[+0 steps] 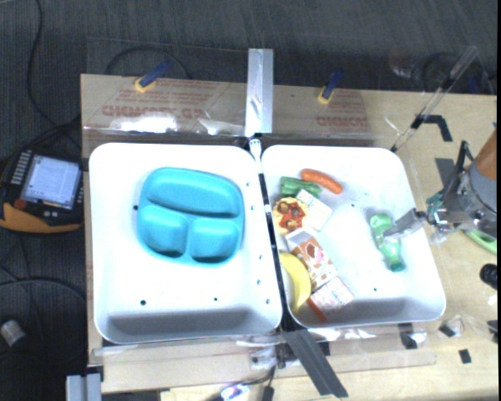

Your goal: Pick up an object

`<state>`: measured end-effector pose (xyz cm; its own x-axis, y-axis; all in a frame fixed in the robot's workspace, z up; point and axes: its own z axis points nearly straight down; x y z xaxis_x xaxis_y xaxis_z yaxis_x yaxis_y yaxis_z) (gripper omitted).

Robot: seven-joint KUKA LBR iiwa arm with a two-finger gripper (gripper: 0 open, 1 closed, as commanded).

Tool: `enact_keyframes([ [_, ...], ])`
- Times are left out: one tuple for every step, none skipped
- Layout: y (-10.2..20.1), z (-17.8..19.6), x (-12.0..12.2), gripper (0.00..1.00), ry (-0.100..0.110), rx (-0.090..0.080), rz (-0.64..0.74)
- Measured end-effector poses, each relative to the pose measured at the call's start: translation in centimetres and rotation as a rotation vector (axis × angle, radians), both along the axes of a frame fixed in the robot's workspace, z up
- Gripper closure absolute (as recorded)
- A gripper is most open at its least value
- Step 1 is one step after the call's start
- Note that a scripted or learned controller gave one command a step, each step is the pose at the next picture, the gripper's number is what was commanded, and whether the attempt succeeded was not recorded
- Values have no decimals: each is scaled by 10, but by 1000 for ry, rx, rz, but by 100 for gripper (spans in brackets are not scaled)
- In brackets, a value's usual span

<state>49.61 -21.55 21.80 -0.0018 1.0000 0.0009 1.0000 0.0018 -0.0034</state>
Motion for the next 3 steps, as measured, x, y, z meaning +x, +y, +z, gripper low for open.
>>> enact_keyframes([
  [-6, -72, 34, 0, -48, -15, -58],
  [-6, -74, 37, 0, -51, -16, -34],
  [-6, -75, 38, 0, -53, -16, -32],
])
